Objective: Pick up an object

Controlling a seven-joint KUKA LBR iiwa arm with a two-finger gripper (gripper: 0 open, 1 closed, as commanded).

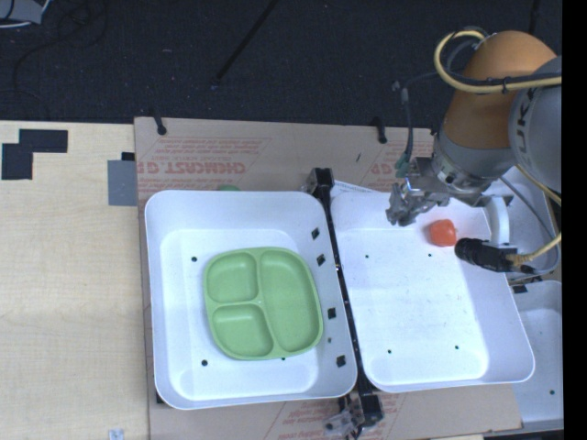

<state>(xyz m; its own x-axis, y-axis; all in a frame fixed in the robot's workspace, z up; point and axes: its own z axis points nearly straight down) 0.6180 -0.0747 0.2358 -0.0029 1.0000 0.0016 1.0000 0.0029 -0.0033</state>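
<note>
Looking down at the table (73,273) with two white bins side by side. Tool (404,211) hanging low over the far edge of the right bin (431,337), right under the grey arm (541,126) with its orange band (500,71). Can't tell how the tool is set, too dark and bunched up at this angle. Nothing visibly caught in it either.

Small orange-red object (442,233), roundish, lying on the bin floor just beside the tool, a bit toward the arm's side and slightly nearer the camera. Close, but apart from the tool as far as can be made out. Dark black part (481,253) sticking out just past the orange thing, on the side away from the tool, hard to say what it is.

Over on the opposite side of the tool, well apart, left bin (183,227) holding a green divided plate (263,302) with three compartments, lying flat near the middle. Black divider strip (332,282) running between both bins, about halfway from tool to plate. Cardboard sheet (257,159) with red printing under both bins, showing beyond the far rims.
</note>
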